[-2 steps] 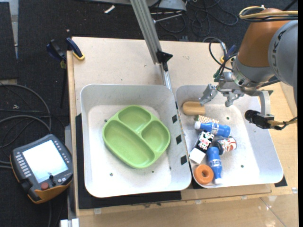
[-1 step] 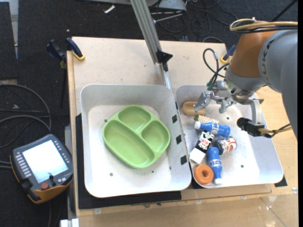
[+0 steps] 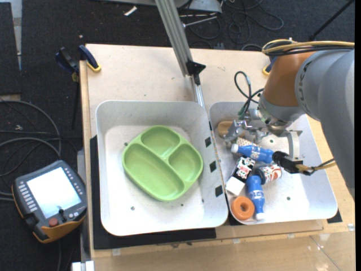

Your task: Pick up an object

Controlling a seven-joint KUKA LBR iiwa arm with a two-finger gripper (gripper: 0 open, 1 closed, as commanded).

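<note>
Objects for picking lay heaped in the right bin, toward its left half. A blue bottle with a white cap lay on its side near the top of the heap, and a second blue bottle lay lower down, pointing toward the bin's near edge. An orange ring sat just beside that second bottle, at the near left of the bin. Between the two bottles lay a small black-and-white item, with a white block touching it below. A red-and-white piece rested to the right of these. A tan object sat at the far left corner of the bin.

The gripper hung over the upper part of the heap, just above the first bottle; whether it touched anything I could not tell. The arm came in from the right, its orange band over the bin's far edge.

The left bin held a green plate with three compartments, lying flat near its middle. A pendant with a pale screen lay on the floor left of the bench.
</note>
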